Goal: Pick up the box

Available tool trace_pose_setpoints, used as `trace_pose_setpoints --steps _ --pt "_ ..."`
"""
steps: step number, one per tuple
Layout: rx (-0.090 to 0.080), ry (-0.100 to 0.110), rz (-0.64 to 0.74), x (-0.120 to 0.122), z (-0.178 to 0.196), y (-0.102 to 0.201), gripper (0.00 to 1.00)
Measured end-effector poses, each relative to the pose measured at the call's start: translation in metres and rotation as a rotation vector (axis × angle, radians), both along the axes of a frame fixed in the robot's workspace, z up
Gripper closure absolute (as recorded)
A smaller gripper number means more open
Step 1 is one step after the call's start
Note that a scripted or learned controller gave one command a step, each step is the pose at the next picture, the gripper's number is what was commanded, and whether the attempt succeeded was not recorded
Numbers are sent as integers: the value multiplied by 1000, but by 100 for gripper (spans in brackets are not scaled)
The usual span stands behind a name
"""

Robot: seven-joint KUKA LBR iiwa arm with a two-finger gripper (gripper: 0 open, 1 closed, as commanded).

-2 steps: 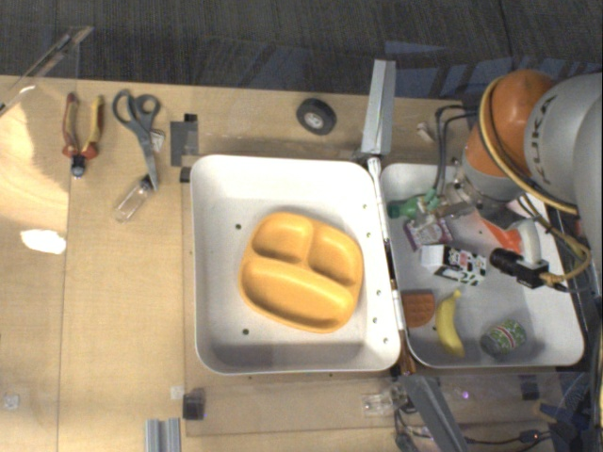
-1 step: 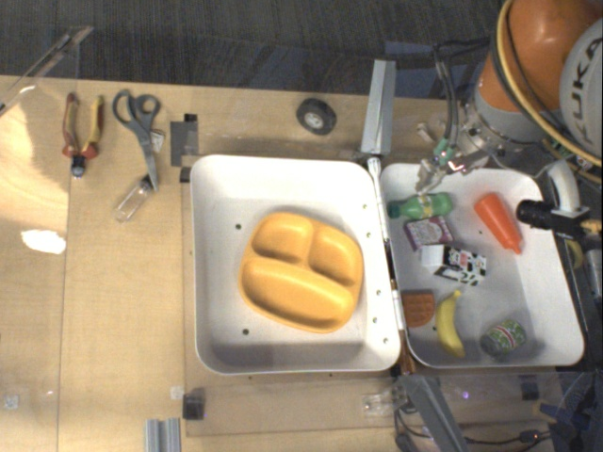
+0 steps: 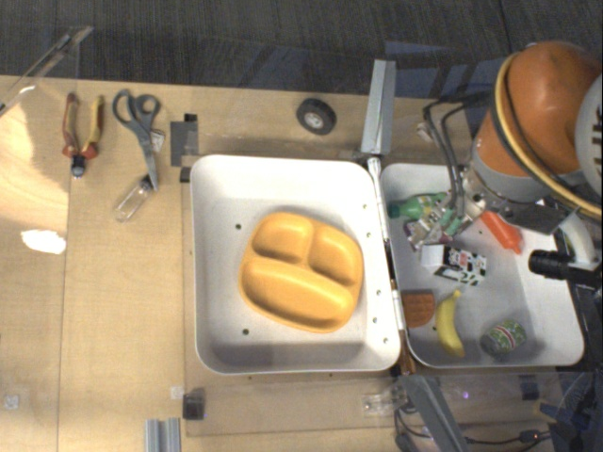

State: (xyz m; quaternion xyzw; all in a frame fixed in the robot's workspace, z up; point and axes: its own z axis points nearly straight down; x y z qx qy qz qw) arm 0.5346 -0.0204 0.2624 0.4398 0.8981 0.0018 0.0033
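Observation:
The box (image 3: 463, 265) is small and white with black and red print, lying flat in the middle of the right bin (image 3: 556, 351). My gripper (image 3: 439, 222) hangs below the grey and orange arm (image 3: 542, 111), over the bin's upper left part. It is just up and left of the box, among a green item (image 3: 415, 205) and some small clutter. The arm's bulk hides the top of the gripper.
A yellow banana (image 3: 450, 323), a brown block (image 3: 418, 308), a green patterned ball (image 3: 505, 337) and an orange carrot-like piece (image 3: 502, 233) share the right bin. A large yellow bread-shaped object (image 3: 301, 269) lies in the left bin (image 3: 217, 252). Scissors (image 3: 141, 125) and pliers (image 3: 81, 132) lie on the bench.

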Motion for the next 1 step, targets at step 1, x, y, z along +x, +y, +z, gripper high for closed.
trace_pose_setpoints --steps 1 --pt "2 1 -340 70 10 19 100"
